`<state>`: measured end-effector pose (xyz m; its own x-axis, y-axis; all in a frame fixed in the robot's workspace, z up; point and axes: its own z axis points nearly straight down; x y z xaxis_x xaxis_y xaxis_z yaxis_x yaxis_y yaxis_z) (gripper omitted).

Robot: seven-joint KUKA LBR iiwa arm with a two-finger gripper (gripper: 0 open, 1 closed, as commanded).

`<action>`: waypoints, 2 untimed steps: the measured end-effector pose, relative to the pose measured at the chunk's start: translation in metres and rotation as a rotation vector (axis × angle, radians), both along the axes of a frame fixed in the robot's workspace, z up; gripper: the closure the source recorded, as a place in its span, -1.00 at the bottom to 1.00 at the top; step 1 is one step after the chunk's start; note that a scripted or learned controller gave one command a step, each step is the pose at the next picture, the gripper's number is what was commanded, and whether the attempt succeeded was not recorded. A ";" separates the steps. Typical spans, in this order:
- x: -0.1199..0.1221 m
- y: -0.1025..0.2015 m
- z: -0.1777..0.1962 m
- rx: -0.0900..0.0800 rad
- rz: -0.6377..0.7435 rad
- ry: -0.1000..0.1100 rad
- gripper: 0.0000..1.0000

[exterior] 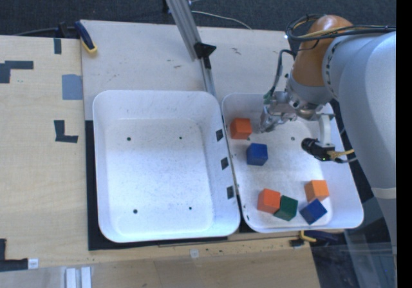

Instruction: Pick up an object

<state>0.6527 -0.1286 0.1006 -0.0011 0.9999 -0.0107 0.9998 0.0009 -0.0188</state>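
My gripper point(269, 120) hangs low over the back of the right bin point(335, 219), its tip just right of an orange cube point(241, 128). No object shows between its fingers. A blue cube point(257, 153) lies a little in front of it. Near the bin's front sit an orange cube point(268, 200), a green cube point(287, 207), a blue cube point(313, 211) and a smaller orange cube point(317, 189).
The left bin point(109, 113) stands beside the right one, with a shared rim between them. A slanted metal rail point(183, 13) runs from the back down to the bins' junction. The grey arm point(367, 93) covers the right side.
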 end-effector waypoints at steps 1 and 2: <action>0.000 0.000 0.000 -0.002 0.000 0.000 -1.00; -0.041 0.020 -0.003 -0.011 -0.010 -0.034 -1.00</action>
